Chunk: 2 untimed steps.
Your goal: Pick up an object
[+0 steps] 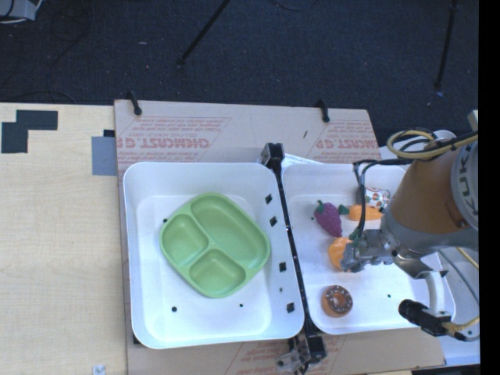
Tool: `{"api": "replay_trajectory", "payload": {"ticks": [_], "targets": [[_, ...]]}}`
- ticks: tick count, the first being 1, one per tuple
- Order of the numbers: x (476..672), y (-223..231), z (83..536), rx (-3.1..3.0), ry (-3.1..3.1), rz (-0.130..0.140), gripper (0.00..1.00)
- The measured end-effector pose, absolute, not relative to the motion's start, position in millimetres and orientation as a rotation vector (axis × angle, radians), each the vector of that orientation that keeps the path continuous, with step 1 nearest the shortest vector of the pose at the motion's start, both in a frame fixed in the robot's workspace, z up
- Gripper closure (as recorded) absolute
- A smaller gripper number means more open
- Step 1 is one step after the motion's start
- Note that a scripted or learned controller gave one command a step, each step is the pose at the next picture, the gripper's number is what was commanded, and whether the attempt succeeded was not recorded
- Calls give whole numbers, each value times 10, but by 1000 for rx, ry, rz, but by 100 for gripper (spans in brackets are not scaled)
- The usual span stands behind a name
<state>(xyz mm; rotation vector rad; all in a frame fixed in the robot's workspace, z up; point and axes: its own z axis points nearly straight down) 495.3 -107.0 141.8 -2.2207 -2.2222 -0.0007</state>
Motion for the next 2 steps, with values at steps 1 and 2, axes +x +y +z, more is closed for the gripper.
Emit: {"api": "replay_trajectory", "payload": {"ticks": [1,2], "targets": [[4993,-1162,1995,-2223,-2222,-2,100],[5022,-1193,2418,-2222,-2223,-1,100]]}}
